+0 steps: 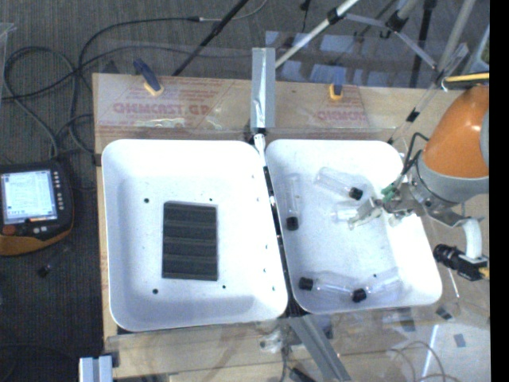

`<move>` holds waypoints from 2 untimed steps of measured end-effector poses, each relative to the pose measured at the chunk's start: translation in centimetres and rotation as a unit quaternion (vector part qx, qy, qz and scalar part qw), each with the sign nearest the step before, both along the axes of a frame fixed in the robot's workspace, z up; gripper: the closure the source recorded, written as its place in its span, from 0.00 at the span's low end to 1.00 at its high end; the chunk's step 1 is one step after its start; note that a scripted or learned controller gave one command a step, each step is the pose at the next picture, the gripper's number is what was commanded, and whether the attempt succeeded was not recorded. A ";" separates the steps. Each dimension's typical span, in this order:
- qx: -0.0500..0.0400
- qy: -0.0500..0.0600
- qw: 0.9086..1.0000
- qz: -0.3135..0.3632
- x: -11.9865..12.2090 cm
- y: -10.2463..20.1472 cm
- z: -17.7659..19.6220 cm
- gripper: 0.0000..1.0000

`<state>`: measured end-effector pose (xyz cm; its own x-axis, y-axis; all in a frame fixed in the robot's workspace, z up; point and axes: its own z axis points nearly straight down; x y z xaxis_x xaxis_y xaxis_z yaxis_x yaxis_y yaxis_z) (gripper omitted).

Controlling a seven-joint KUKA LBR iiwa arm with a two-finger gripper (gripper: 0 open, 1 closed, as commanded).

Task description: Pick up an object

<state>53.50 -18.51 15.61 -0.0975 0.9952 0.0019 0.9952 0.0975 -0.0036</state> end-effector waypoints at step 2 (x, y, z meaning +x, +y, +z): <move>-0.002 -0.009 1.000 0.003 3.9 7.4 -5.5 1.00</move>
